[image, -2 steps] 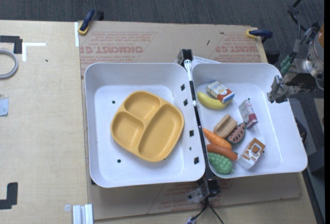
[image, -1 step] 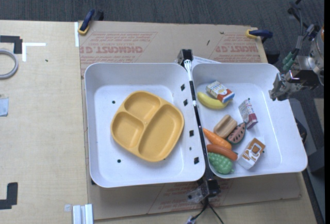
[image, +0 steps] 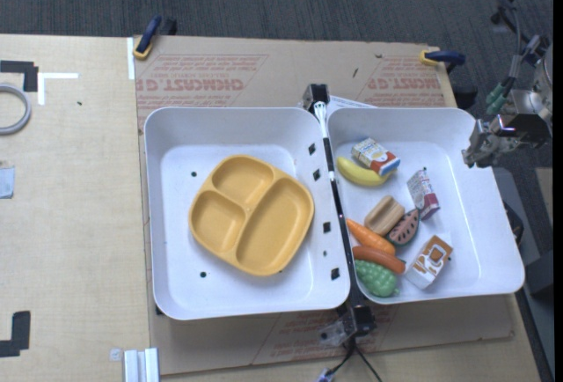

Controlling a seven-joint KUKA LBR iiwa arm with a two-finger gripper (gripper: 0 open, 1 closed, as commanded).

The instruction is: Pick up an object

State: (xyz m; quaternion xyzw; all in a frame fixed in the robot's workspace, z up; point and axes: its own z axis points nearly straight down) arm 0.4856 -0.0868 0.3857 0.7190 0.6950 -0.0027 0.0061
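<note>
Camera view: gripper (image: 478, 153) poised over right bin's (image: 493, 231) right rim, finger state impossible to tell.

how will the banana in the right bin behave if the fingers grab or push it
The banana looks smooth and curved, so it may slip or pivot when pinched. It probably is a light toy. It lies against the small carton, so a push would likely shift both.

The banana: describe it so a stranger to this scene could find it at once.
Look at the right bin of the two white bins, the one full of toy food. Near its upper left, close to the divider, the banana lies just below a small carton. It is the only plain yellow, curved piece there; the carrot lower down is orange and straight.
</note>
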